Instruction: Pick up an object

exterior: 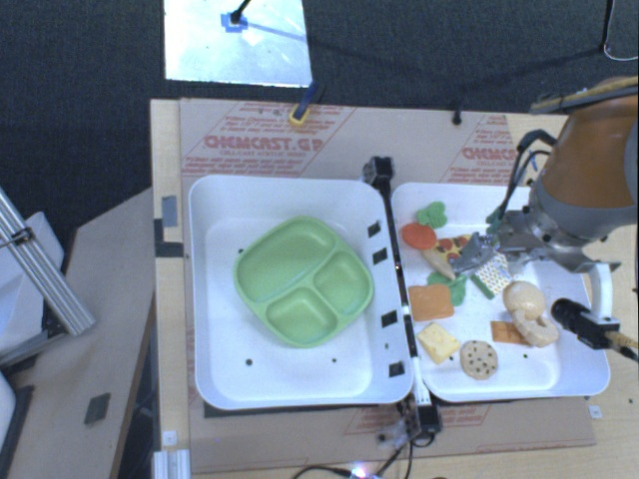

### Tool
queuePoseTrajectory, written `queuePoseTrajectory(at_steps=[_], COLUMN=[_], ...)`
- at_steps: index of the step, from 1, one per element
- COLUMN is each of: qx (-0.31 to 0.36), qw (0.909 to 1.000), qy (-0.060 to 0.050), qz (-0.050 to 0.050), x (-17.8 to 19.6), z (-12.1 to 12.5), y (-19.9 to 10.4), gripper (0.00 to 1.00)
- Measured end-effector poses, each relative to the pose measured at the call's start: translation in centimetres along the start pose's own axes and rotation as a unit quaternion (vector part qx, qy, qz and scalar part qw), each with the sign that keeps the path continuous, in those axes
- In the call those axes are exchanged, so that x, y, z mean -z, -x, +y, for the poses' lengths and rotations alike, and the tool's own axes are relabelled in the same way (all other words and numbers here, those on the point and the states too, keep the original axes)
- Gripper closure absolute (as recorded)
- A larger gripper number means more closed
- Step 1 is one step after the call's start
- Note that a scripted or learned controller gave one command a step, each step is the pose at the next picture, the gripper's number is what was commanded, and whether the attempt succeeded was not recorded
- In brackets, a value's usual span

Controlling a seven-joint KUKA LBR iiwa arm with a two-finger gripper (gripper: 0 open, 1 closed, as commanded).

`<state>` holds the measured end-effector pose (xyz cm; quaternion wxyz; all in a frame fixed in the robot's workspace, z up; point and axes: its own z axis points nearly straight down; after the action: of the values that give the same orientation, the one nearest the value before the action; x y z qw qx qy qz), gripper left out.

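Reaching in from the right edge of the frame, the grey arm (589, 168) w/ its orange band bends down over the right bin (579, 377). Its gripper (477, 255) sits low in the upper middle of that bin, right at the pizza slice (442, 258). Can't tell whether the gripper is released or clenched, or whether it has anything.

The pizza slice lies flat, long axis approx. diagonal, lower left to upper right. Its pale crust end is toward lower left and the red-topped end runs under the gripper.

Other toy food around it:
- A red tomato (418, 236) is just upper left of the slice, w/ a green leafy piece (432, 213) above that.
- An orange cracker (431, 302) lies below the slice.
- A green-and-white block (490, 278) is just lower right of the gripper.
- A cream lumpy item (529, 312) is further right.
- A cheese wedge (437, 342) and a cookie (479, 359) are near the bin's bottom edge, side by side.

The left bin (215, 367) holds a green divided plate (303, 282) at its centre, tilted diagonally in the frame. Both bins rest on the table (250, 138).
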<state>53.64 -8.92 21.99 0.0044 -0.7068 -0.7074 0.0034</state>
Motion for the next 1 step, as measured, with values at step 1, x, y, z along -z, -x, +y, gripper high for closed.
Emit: queuePoseTrajectory(at_steps=[1], qx=[0.001], qw=[1.0000], qy=[0.006], qz=[-0.001], x=[0.60], z=[0.25], y=[-0.01], gripper=[0.00])
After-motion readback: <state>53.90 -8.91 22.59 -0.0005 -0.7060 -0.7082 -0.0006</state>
